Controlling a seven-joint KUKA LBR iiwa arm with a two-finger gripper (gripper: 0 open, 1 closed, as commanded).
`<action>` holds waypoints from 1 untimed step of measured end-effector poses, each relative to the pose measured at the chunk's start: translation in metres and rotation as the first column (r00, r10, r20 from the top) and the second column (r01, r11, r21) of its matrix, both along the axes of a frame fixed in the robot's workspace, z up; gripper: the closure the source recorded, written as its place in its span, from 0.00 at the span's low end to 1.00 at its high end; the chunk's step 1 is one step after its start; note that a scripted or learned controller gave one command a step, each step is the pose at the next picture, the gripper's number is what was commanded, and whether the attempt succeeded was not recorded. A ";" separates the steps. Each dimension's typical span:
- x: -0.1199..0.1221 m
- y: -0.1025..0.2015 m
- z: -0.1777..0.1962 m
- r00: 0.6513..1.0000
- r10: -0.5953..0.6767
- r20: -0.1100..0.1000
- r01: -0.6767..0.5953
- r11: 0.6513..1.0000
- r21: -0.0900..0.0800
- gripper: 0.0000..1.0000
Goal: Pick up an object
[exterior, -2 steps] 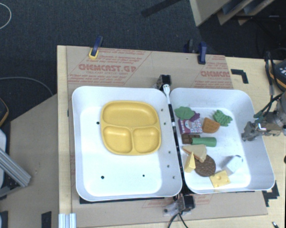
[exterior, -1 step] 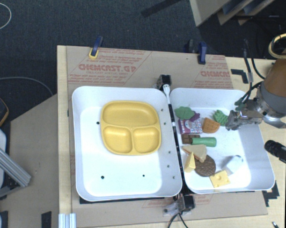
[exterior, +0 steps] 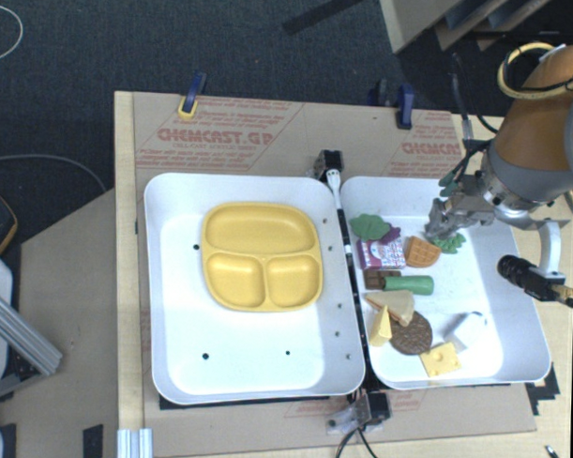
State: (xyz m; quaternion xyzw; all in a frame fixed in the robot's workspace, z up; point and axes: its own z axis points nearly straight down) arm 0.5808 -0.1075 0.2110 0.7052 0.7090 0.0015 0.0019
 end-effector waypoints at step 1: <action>0.047 0.030 -0.002 1.000 0.000 0.001 0.000 1.000 0.000 1.00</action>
